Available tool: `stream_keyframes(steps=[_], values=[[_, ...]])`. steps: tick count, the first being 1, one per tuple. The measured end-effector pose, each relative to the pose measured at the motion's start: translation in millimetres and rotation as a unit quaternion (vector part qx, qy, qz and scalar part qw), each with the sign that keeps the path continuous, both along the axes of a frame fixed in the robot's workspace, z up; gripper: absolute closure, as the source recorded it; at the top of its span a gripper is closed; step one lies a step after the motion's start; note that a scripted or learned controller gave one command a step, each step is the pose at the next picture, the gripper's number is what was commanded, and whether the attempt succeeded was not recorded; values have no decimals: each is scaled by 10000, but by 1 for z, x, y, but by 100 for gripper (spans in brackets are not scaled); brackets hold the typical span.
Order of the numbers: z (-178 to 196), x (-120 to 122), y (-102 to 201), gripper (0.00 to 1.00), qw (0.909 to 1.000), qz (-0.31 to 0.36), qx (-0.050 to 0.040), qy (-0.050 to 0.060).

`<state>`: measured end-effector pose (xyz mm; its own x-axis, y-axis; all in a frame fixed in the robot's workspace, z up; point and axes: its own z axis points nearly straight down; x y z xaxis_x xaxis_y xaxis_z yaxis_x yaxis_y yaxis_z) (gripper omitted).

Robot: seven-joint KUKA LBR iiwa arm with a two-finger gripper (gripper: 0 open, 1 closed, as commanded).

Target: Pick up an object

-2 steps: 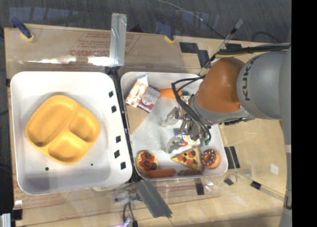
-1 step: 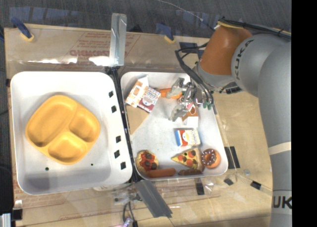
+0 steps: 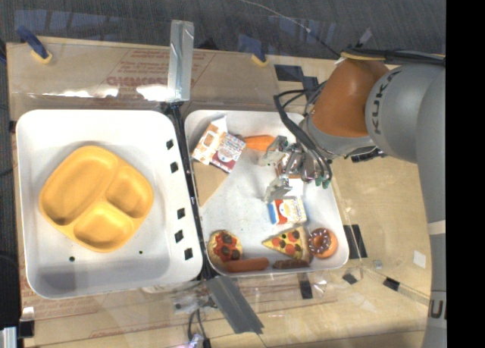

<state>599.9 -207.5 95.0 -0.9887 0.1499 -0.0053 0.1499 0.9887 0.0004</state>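
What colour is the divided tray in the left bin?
Yellow-orange divided tray, plain, in the camera view.

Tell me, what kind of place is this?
Probably a robot testing lab. A grey arm reaches over two white bins taped to a cardboard-covered bench, one holding toy food like a pizza slice and donut.

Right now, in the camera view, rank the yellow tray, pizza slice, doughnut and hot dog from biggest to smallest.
1. yellow tray, by far the largest.
2. pizza slice and hot dog: too alike to rank.
3. doughnut, smallest.
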Motion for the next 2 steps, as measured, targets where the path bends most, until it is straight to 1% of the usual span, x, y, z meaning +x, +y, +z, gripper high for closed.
stream_keyframes(steps=[1,2], values=[[-2,-10,20,0,9961,-881,11,28],[-2,-70,27,0,9946,-1039,5,21]])
